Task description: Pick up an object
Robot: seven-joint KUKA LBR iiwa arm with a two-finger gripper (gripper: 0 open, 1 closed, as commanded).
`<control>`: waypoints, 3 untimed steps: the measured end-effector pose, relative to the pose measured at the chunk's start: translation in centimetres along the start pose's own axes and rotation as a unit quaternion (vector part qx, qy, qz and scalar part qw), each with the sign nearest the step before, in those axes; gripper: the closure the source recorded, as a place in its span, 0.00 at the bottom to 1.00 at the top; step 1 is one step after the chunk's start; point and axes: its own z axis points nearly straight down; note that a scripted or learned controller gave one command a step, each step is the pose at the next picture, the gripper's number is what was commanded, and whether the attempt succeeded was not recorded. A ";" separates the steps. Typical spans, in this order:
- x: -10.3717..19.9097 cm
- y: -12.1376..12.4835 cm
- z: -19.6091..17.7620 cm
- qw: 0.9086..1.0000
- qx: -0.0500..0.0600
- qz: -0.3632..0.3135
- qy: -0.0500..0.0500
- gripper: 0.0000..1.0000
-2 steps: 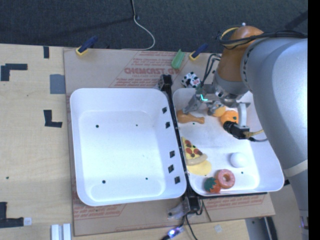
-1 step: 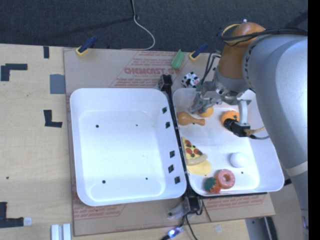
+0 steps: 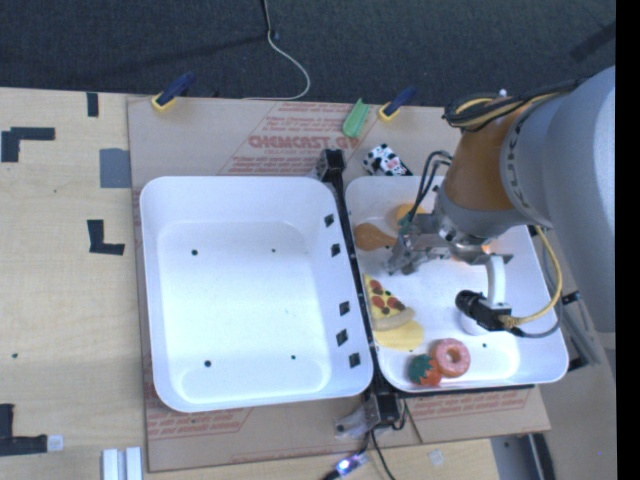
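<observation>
pizza slice [image 3: 385, 300]: flat, red toppings, right bin's 9 o'clock wall
yellow piece [image 3: 398, 336]: flat, at the slice's 5 o'clock, touching
pink donut [image 3: 450, 357]: flat, bin's 6 o'clock
brown piece [image 3: 374, 236]: 10 o'clock

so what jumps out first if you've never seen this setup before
The big grey arm with its orange band fills the right side, its tool low over the right bin. Bright toy food lies along that bin's left and near edge: a pizza slice and a pink donut. The left bin sits beside it.
</observation>
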 end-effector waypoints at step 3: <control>12.5 5.5 -31.3 1.000 -0.014 -0.002 0.000 1.00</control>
